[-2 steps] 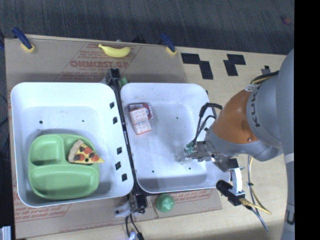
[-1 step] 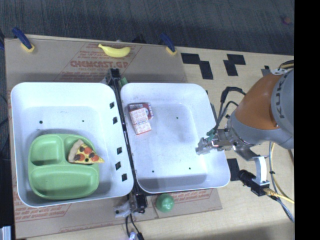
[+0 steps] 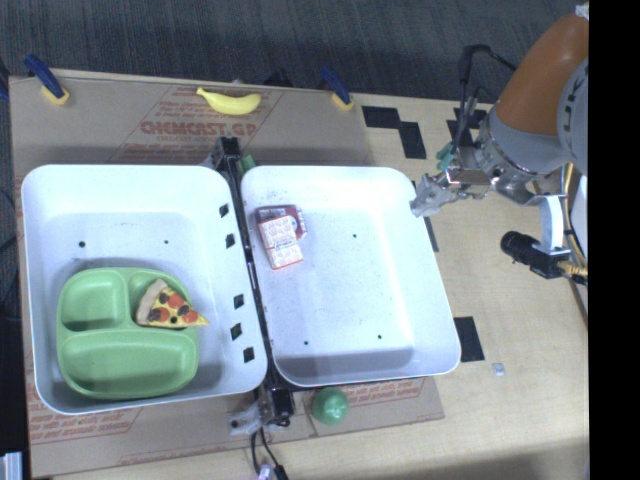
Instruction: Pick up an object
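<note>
A small red and white packet lies flat in the right bin, near its back left corner. My gripper hangs over the right bin's back right rim, well to the right of the packet, with nothing seen in it. In the left bin a toy pizza slice rests on a green divided plate.
A yellow banana lies on the cardboard behind the bins. A green ball sits on the bench in front of the right bin. Blue clamps hold the cardboard's back edge. Black clips run along the seam between the bins.
</note>
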Action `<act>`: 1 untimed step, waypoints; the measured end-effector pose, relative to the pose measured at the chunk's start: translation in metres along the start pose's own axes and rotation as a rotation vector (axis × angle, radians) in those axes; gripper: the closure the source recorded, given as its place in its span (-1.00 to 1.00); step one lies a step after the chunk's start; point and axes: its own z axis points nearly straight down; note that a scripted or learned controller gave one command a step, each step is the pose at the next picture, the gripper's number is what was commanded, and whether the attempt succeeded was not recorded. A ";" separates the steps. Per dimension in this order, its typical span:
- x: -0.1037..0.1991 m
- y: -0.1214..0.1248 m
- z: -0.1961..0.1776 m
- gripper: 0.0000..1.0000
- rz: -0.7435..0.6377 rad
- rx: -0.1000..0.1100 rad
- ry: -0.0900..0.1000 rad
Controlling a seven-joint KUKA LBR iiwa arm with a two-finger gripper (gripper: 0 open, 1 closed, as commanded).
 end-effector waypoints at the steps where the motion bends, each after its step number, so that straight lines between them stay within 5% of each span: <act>1: 0.001 -0.020 0.184 1.00 0.001 0.007 0.004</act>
